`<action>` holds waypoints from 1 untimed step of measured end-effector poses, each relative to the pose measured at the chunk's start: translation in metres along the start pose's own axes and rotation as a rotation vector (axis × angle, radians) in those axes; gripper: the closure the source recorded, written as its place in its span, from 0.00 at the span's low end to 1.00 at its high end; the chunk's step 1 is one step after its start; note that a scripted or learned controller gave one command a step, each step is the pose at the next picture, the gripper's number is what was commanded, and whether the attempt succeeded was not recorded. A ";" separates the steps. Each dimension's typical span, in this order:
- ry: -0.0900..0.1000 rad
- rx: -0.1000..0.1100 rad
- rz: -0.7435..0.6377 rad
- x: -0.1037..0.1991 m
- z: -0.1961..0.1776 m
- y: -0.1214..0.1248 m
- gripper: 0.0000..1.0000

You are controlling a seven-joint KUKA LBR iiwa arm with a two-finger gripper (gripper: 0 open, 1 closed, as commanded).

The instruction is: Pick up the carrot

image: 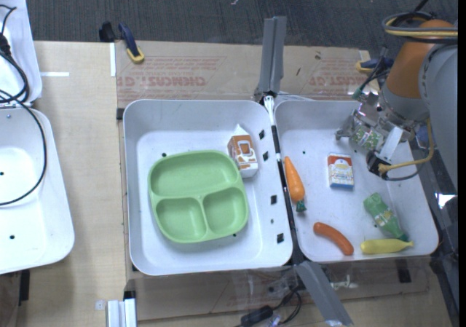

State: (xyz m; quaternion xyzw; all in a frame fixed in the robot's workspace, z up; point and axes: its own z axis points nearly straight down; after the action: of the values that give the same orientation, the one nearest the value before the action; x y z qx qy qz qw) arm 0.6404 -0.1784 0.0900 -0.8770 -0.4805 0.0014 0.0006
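Pincer [362,134] is hovering well apart from the carrot [294,180], can't tell its state. Carrot's hugging the bin wall [280,172], so it's probably risking a clipped grab.

The arm [440,78] is grey with a rounded orange band [409,63]. Black and yellow cables loop just above the band. Below it sits a metallic tool [368,132].
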 end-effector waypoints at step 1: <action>0.000 -0.002 -0.126 -0.027 -0.079 -0.001 0.00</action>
State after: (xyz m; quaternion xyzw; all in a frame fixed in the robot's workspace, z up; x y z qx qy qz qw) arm 0.6257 -0.2003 0.1687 -0.8449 -0.5350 0.0012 -0.0001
